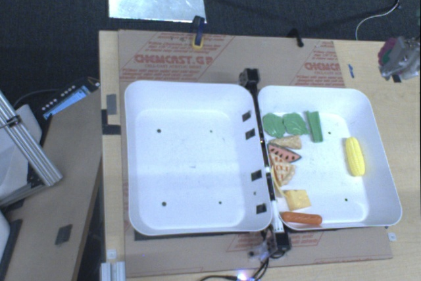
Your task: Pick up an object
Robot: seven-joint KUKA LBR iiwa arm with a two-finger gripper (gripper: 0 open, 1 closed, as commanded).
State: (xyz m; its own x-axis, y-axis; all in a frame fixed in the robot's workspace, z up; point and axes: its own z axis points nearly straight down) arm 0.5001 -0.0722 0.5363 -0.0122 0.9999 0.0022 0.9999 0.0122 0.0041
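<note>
Toy food lies in the right bin (pixel 378 161), and nothing has been lifted, so the whole pick seems yet to be done. Most pieces sit along the bin's left side, next to the divide between the two bins. Two round green slices (pixel 284 123) lie side by side near the top, with a dark green stick (pixel 314 126) just to their right. Below them a pale cracker (pixel 287 142) touches a watermelon wedge (pixel 284 155), and under that lies a waffle-like piece (pixel 283 174). Lower down is a yellow cheese block (pixel 296 199), and an orange carrot (pixel 302 219) rests against the bin's near rim. A yellow corn cob (pixel 355 156) lies alone toward the right side, well apart from the rest, with bare floor around it.

The left bin (pixel 191 161) shows bare white floor with a few dark dots.

The gripper (pixel 398 58) appears at the far right edge, above and outside the right bin's far corner, well away from every piece. It is small and blurred; whether it is open or closed cannot be told, and nothing can be seen held in it.

As a judgement, the task is at its start: the arm must travel over the bin, descend on a piece, close and lift. The corn cob looks the easiest target, being isolated.
</note>
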